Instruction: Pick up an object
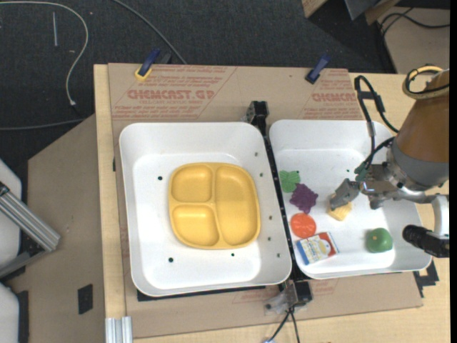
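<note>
The right bin (pixel 314 138) holds several small items. A yellow piece (pixel 340 211) lies near its middle, and my gripper (pixel 347 191) sits right above it, touching or almost touching its top edge. To the left lie a purple grape bunch (pixel 303 197) and a green piece (pixel 289 180). An orange-red ball (pixel 303 225) and a red, white and blue packet (pixel 316 247) rest near the front. A green apple (pixel 378 240) lies at the front right, below the wrist.
The left bin (pixel 143 191) holds a yellow divided plate (pixel 214 204). The grey arm with its orange band (pixel 425 131) covers the right bin's right side. Black cables (pixel 368 102) loop over the bin's back right corner.
</note>
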You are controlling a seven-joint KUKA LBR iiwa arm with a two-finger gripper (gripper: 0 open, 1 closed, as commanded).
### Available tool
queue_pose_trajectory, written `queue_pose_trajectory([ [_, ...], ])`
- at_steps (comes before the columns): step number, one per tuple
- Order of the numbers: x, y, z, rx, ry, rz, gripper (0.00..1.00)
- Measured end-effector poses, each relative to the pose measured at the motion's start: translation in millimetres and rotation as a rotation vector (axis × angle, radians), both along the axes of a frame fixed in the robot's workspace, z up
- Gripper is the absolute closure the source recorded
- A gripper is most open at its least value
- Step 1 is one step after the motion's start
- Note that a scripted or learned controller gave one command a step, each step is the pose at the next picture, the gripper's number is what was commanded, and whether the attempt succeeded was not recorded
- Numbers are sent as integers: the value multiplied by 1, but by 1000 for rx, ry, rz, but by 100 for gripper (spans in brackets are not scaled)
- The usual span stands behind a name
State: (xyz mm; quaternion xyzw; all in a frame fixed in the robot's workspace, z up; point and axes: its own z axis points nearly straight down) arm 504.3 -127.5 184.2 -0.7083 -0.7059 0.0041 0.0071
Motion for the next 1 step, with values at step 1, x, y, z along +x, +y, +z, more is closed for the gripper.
queue_pose_trajectory([
  [1,3,0,6,-2,-14,4,0],
])
